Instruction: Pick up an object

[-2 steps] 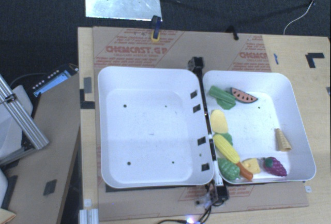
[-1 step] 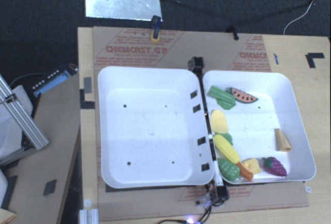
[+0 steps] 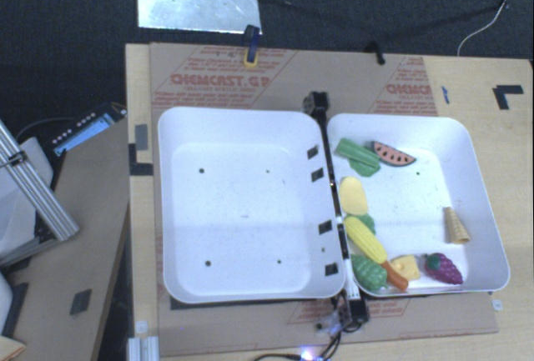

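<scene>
Looking down: right bin (image 3: 482, 184) holds all toys. Watermelon slice (image 3: 392, 154) at its far side, corn (image 3: 365, 238) along its left wall, grapes (image 3: 444, 268) near its front corner. My claw's state: cannot tell.

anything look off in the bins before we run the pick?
Nothing spilled or damaged. The toy foods all sit inside the right bin, mostly crowded along its left wall: green piece, watermelon slice, lemon, corn. The cone and grapes lie apart on the right. The wall-hugging ones could be awkward to grasp.
</scene>
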You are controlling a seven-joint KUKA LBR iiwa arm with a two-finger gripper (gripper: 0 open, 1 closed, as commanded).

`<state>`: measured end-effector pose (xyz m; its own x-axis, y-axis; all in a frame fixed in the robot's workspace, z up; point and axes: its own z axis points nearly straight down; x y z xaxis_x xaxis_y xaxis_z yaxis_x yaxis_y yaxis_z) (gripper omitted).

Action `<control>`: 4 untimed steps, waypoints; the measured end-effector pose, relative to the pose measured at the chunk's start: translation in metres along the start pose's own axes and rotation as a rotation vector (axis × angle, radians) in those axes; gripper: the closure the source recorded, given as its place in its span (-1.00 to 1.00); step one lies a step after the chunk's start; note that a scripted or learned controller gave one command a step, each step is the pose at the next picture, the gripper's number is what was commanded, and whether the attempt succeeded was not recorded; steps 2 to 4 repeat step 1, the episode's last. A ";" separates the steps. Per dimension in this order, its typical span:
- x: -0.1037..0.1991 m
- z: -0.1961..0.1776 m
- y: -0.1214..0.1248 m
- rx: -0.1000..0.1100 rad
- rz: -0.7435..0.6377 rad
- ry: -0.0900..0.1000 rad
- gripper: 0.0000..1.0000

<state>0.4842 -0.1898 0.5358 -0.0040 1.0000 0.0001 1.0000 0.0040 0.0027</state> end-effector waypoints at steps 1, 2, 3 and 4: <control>-0.017 0.102 0.002 0.009 0.005 0.001 1.00; -0.017 0.102 0.002 0.009 0.005 0.001 1.00; -0.017 0.102 0.002 0.009 0.005 0.001 1.00; -0.017 0.102 0.002 0.009 0.005 0.001 1.00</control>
